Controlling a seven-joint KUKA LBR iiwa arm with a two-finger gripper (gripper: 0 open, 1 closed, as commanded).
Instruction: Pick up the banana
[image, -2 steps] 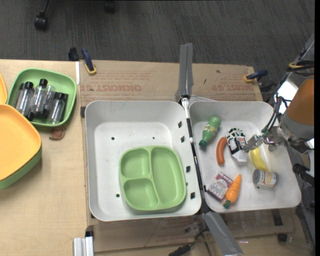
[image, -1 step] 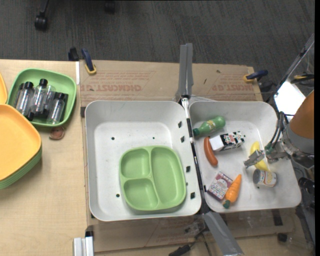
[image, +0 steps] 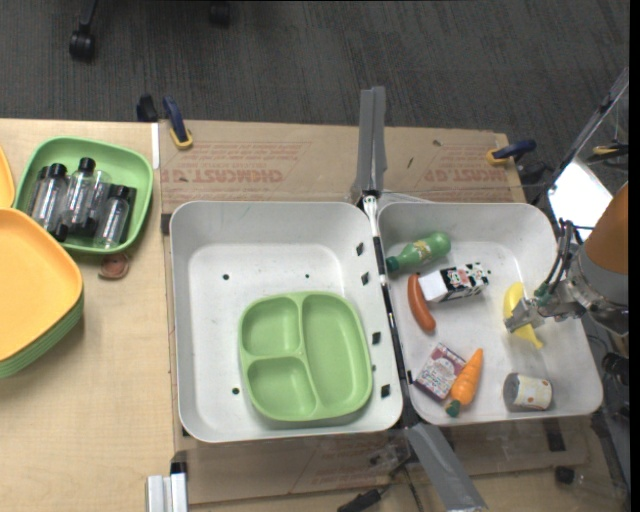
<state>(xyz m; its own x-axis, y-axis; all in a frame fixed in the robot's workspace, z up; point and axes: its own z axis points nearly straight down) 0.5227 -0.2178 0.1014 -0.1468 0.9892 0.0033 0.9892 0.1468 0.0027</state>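
Left bin (image: 200, 300): green divided tray (image: 305, 355). Right bin (image: 570, 370): hot dog (image: 421, 302), carrot (image: 465, 380), banana (image: 516, 310) by the right wall. Gripper (image: 528, 318) at the banana; grip state cannot be told. Advice: centre over the fruit, clamp fully, lift straight, clear of the wall.

Robotics lab: two white bins (image: 200, 300) on cardboard-covered bench (image: 290, 165) fixed with clamps (image: 178, 125), grey carpet (image: 300, 50), chair castor (image: 82, 43) (office-type), vials tray (image: 85, 195).
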